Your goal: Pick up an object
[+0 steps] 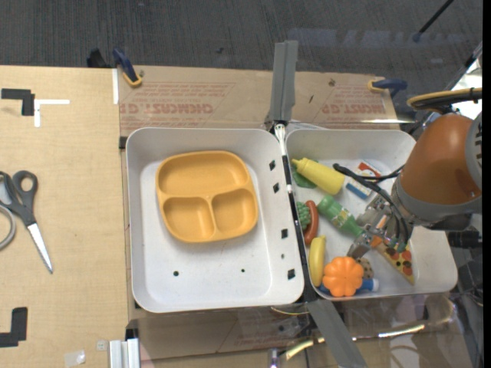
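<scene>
- two shallow white bins side by side: left bin [146, 228] and right bin [430, 278], touching along a shared middle wall.
- left bin holds 1 thing: an orange-yellow divided tray [205, 195] w/ 3 compartments, sitting toward the bin's upper half, tilted a bit.
- right bin holds the loose objs: yellow squeeze bottle [320, 175] at top left, green bottle [337, 212] just below it, a red-and-green ringed piece [308, 220] by the middle wall, yellow banana [316, 260] lower left, orange pumpkin [343, 276] touching the banana's lower end, pizza slice [400, 263] at lower right, a white-red-blue item [367, 169] near the top.
- gripper [381, 234] is down inside the right bin, betw green bottle and pizza slice, above the pumpkin; can't tell if fingers are apart or together, nothing clearly seen betw them.
- arm's orange band [441, 163] overhangs the right bin's right half.
- open room: bare floor along left bin's bottom and left edge; right bin crowded on its left side, a bare patch at lower right corner.
- outside bins: 1 pair of scissors [27, 213] on the bench far left, 2 blue clamps [126, 66] at the cardboard's top edge.
</scene>
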{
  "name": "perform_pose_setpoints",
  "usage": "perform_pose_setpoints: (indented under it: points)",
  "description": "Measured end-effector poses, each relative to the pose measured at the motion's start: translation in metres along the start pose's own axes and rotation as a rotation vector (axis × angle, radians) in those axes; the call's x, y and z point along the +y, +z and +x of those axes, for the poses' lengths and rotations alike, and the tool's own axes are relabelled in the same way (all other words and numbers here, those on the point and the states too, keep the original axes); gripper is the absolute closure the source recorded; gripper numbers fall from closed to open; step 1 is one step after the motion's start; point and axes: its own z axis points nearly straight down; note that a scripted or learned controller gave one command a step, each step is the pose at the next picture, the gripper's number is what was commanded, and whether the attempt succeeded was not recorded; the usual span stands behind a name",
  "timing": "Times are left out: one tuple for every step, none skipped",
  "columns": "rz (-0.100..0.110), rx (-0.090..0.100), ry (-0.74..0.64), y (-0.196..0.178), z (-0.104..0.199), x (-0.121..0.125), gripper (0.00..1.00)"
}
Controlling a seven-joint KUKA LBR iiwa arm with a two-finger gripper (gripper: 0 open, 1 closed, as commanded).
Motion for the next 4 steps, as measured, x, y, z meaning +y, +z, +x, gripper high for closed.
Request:
perform_pose_setpoints:
  points:
    - [0.000, 0.000, 0.009, 0.000, 0.008, 0.037, 0.00]
    - [0.000, -0.003, 0.352, -0.001, -0.066, 0.067, 0.00]
    - [0.000, -0.003, 0.400, -0.001, -0.088, 0.091, 0.00]
    - [0.002, -0.001, 0.488, 0.000, -0.062, 0.078, 0.00]
